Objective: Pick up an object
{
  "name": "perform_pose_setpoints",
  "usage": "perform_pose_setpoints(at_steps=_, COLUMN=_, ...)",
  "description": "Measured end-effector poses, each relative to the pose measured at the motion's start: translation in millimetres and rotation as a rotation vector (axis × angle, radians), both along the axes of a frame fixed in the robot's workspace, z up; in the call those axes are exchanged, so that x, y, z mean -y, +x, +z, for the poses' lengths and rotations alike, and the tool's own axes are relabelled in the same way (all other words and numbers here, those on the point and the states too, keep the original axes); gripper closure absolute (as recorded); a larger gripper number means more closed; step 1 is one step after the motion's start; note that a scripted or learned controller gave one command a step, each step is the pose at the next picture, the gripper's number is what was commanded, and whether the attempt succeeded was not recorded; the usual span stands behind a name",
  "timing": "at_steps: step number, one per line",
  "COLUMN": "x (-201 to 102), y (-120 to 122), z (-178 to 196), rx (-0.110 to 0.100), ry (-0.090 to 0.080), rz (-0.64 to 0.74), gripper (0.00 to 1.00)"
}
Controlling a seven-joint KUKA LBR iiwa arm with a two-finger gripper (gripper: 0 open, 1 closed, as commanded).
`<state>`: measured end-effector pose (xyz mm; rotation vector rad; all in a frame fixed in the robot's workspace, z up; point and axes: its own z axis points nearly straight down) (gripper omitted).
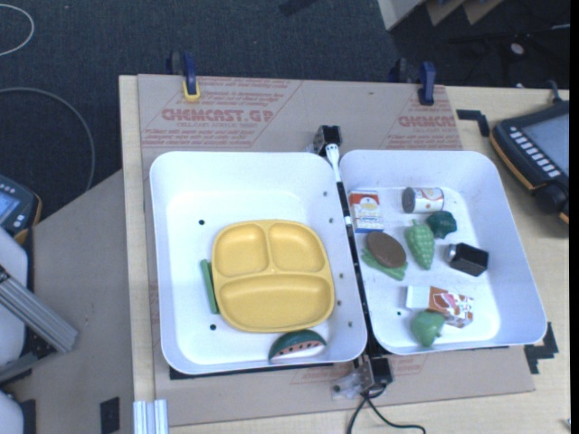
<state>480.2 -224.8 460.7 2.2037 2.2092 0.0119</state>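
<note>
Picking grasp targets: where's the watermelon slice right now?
The watermelon slice lies in the left bin of the camera view, at its near edge, just below the yellow divided plate and close to the wall shared with the right bin.

We count two white bins: left bin (172, 242), right bin (507, 224). In left bin, three things: one yellow divided plate (271, 274), one green stick (210, 286), one watermelon slice (297, 344). In right bin, we count eight small items, among them one red-and-white carton (365, 212), one can (423, 199), one black block (468, 259). Two blue clamps (189, 69) at board's far edge.
</note>
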Motion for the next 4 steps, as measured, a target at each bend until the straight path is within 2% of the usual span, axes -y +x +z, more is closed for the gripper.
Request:
perform_pose_setpoints(at_steps=1, x=-1, y=-1, z=81, rx=-0.007, ry=0.003, rz=-0.001, gripper=0.0)
perform_pose_setpoints(at_steps=2, x=-112, y=-1, z=-17, rx=-0.03, ry=0.015, rz=0.009, gripper=0.0)
perform_pose_setpoints(at_steps=3, x=-16, y=-1, z=33, rx=-0.012, ry=0.003, rz=-0.01, gripper=0.0)
perform_pose_setpoints(at_steps=4, x=-118, y=1, z=78, rx=-0.011, ry=0.009, rz=0.007, gripper=0.0)
